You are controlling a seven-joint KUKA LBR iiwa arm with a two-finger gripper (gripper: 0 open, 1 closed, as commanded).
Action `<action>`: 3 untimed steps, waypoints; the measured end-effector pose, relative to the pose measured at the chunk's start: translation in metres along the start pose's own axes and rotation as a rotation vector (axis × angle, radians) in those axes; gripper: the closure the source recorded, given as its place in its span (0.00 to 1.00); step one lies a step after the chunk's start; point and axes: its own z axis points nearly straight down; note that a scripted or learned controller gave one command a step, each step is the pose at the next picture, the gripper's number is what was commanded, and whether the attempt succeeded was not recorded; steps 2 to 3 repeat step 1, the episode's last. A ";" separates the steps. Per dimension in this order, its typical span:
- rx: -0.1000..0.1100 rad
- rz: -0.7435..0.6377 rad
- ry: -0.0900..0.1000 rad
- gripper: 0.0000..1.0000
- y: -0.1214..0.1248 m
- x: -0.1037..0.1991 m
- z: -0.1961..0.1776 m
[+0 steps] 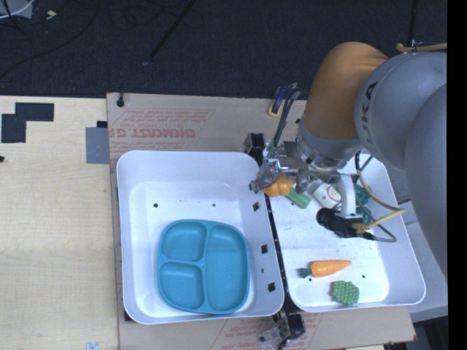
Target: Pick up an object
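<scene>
My gripper [271,181] hangs over the left edge of the right bin [408,268], close to the wall between the two bins. A small round orange toy [279,189] with a green piece [298,198] at its right side sits between the fingers, and the gripper is shut on it. Further forward in the same bin lie an orange carrot [330,267] with a green tip and a bumpy green toy [344,292].
The left bin [135,195] holds a blue divided plate [204,266] in its front half. A small white thing with a red mark [326,193] lies just right of the gripper. The grey arm covers the right bin's back right part.
</scene>
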 end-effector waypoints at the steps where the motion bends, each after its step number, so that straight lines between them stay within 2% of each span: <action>1: 0.002 0.003 0.000 1.00 -0.017 -0.005 -0.010; 3: 0.002 0.003 0.000 1.00 -0.017 -0.005 -0.010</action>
